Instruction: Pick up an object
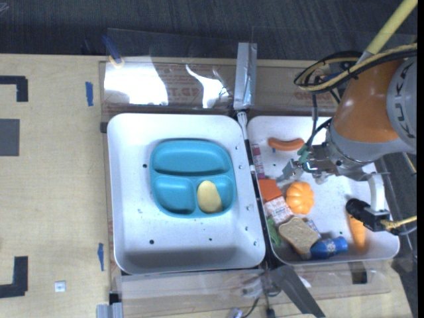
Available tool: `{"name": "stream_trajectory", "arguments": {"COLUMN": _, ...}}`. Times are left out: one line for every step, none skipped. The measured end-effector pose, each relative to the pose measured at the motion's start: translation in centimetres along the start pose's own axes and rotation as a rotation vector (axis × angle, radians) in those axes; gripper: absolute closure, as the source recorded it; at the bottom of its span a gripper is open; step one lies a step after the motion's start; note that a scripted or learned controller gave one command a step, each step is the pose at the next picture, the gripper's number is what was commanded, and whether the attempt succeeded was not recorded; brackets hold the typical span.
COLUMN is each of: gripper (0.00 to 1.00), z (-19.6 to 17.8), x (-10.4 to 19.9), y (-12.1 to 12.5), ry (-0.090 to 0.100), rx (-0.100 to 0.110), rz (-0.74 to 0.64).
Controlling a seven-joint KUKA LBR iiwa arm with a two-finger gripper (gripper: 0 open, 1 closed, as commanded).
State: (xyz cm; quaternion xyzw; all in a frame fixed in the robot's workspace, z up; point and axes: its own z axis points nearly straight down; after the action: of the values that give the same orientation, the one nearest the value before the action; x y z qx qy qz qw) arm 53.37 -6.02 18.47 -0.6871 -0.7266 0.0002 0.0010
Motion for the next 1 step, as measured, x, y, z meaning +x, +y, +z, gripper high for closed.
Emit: {"name": "stream_trajectory", "arguments": {"gripper": 0.00, "z": 8.79, "x": -5.06, "y": 1.47, "ry": -0.003, "rx": -0.005, "rz": -0.106}}
